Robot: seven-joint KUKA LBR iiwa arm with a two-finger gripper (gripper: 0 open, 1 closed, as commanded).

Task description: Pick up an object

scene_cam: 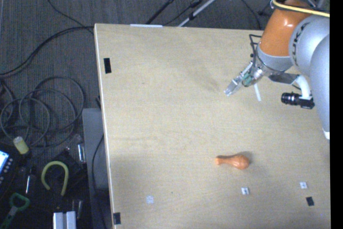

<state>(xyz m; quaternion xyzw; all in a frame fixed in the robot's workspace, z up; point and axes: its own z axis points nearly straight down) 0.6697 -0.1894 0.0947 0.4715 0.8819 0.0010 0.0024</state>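
Surface: bare tan bench top (161,115) with a few small markers near its front edge; dark carpet with looped cables (43,104) lies beyond its left side.

Object: one small orange thing (233,161), bulb-shaped with a thin neck, lying flat on the bench; bulb end to the view's right, neck pointing left.

Object relative to the fingers: well apart from them, below them in the view and slightly toward the left; nothing lies between.

Gripper: the gripper (242,83) hangs over the bench at the end of the grey arm (316,56), just under the orange band (281,29), tilted toward the view's lower left.

Fingers: two pale tips show, one (231,89) reaching down-left and another nearer the wrist; they look spread somewhat, with nothing between them.

Step in hand: as I judge it, the approach; no contact with the object.

Next move calls for: carrying the tips across to stand above the bulb end, turning the wrist so they straddle the short width of the body, then lowering close to the board before closing.

Risk: rounded shape may roll or squirt out if pinched off-centre.
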